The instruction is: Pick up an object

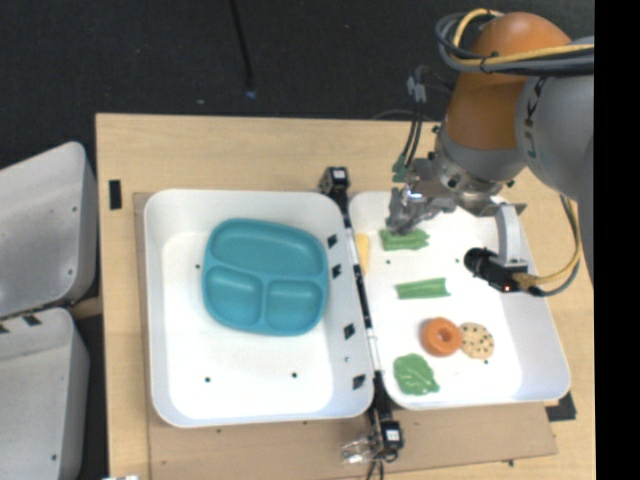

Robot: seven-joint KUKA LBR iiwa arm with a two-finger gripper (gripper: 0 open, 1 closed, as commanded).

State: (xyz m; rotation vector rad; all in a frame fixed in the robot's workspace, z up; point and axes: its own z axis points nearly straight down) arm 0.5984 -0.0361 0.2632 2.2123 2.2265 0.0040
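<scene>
A: The gripper [407, 211] is hovering over one green strip [404, 239], lying crosswise just beyond the second green strip [421, 289].
B: Two strips, then. Fingers?
A: Can't tell whether they're closing.

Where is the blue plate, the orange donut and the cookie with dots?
blue plate [265, 274]: camera view, left bin, on its middle ridge.
orange donut [440, 337]: camera view, right bin, on its ring.
cookie [477, 341]: camera view, beside the donut, on its speckled top.
</scene>
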